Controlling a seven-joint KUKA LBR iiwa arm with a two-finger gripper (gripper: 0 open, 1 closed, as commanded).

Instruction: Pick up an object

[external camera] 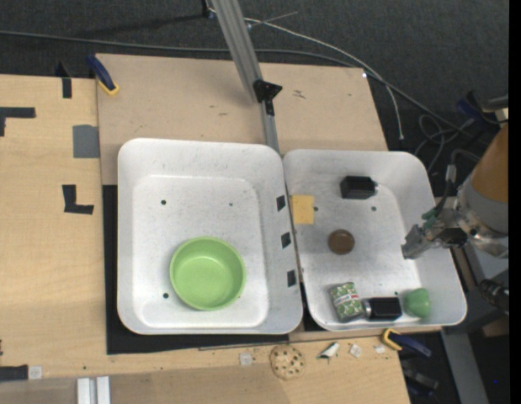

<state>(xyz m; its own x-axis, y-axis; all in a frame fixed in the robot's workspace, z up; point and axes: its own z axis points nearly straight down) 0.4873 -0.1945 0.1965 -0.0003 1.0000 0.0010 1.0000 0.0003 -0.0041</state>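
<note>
Light tan wooden bench top (41, 225) fills the left and centre, with a paler plywood board (184, 99) laid over it. Black tape marks (73, 199) and a grey tape patch (86, 140) sit on the left side. Dark grey carpet floor (395, 15) runs along the top and right. Slanted grey metal pole (235, 32) crosses the top; thin cables (344, 57) trail over the floor. Light is even.
</note>
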